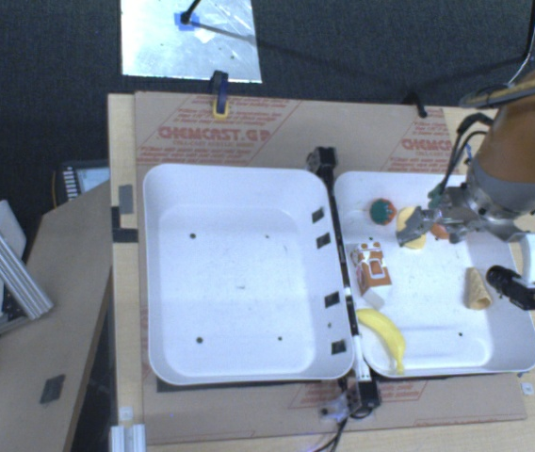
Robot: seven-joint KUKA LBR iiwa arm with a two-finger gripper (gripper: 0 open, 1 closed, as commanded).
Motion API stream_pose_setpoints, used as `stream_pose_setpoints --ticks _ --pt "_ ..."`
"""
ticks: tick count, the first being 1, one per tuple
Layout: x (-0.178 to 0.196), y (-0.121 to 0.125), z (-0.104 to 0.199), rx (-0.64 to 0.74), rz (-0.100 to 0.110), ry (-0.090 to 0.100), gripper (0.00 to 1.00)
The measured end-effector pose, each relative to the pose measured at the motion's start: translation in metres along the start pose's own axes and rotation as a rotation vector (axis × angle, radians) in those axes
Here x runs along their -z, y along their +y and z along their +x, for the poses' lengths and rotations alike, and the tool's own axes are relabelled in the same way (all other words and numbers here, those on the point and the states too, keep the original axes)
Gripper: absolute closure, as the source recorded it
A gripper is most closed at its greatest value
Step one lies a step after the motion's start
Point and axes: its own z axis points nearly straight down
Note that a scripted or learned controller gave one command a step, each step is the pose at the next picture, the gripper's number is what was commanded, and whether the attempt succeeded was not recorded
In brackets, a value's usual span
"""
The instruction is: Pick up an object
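One banana (385, 335) is laid in the right bin's (446, 323) near-left corner; jaws are held over a yellow piece (414, 242); whether clenched cannot be told.

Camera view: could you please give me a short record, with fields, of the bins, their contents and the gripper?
bins: left bin and right bin, white, side by side
right bin contents: banana, orange-and-white block, green round item, yellow item, tan cone
banana position: lower-left corner of the right bin, by the divider
block position: beside the divider, above the banana in the view
gripper: over the right bin's upper part, at the yellow item
held object: cannot tell
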Motion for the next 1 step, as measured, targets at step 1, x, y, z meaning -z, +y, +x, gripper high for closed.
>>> stream_pose_setpoints --ticks 1 --pt "0.0592 0.0625 -0.0485 0.0 -0.012 -0.005 0.0"
